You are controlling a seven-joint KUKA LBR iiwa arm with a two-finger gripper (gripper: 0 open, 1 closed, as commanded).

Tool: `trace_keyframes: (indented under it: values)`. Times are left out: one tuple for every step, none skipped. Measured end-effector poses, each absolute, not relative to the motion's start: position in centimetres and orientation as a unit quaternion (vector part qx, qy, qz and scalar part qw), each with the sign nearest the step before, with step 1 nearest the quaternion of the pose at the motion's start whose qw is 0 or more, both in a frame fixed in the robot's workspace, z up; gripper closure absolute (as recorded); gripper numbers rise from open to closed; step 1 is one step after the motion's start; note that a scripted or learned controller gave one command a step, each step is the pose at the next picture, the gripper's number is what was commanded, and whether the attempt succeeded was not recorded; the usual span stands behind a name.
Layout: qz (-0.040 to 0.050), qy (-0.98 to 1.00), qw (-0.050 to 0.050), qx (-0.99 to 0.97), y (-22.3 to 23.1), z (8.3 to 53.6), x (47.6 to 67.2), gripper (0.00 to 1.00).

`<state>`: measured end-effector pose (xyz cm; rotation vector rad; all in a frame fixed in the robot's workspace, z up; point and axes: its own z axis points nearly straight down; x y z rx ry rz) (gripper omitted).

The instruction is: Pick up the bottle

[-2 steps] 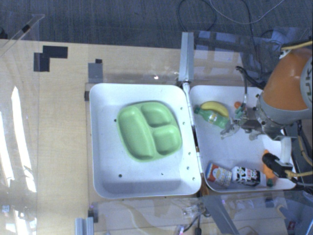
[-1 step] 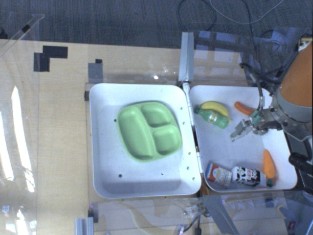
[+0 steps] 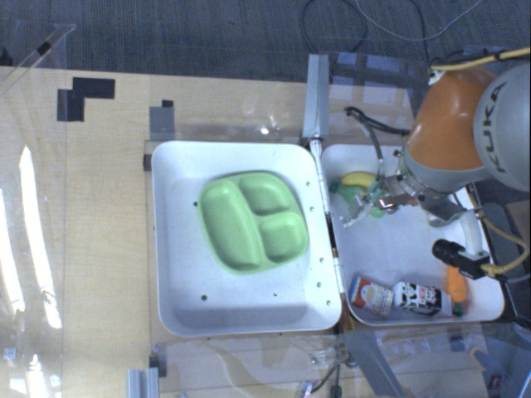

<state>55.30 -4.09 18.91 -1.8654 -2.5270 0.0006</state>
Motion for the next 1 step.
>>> trace_keyframes:
  values:
    - [-0.0001,-0.836,0.000,-0.549,-5.65,18.19,50.82,0.00]
